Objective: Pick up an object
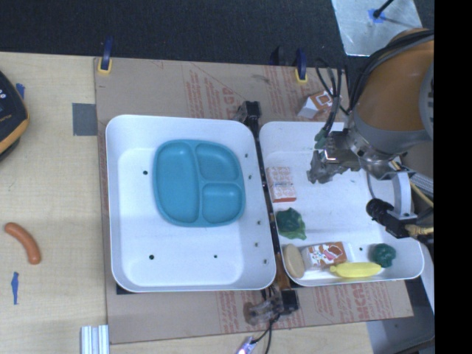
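1. pale wooden bench (51, 198) stretches far left of the claw.
2. brown cardboard sheet (184, 87) lies beneath it.
3. dark carpet floor (184, 9) runs beyond, behind the claw.

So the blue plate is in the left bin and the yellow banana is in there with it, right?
Not quite. The camera view shows the blue plate in the left bin, but the yellow banana lies in the right bin, along its near edge.
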